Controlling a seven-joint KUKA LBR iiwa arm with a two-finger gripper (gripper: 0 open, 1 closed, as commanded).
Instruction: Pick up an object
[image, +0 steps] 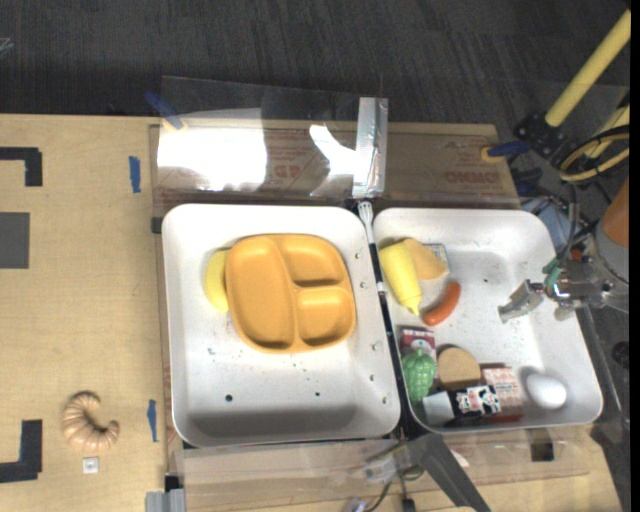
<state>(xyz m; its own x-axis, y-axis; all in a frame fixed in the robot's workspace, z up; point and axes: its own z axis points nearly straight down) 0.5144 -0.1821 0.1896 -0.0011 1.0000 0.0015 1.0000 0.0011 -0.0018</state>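
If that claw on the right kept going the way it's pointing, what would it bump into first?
The gripper points left across the right bin. Past a stretch of bare white floor, it would probably meet the orange sausage-shaped piece first, though its height above the floor is unclear.

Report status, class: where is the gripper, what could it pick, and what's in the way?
Gripper over right bin, holding nothing seen. Banana, carrot lie apart, leftward. Path unobstructed.

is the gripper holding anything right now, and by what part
Nothing is held. The gripper hovers over a bare patch of the right white bin, apart from the objects along the bin's left and near sides.
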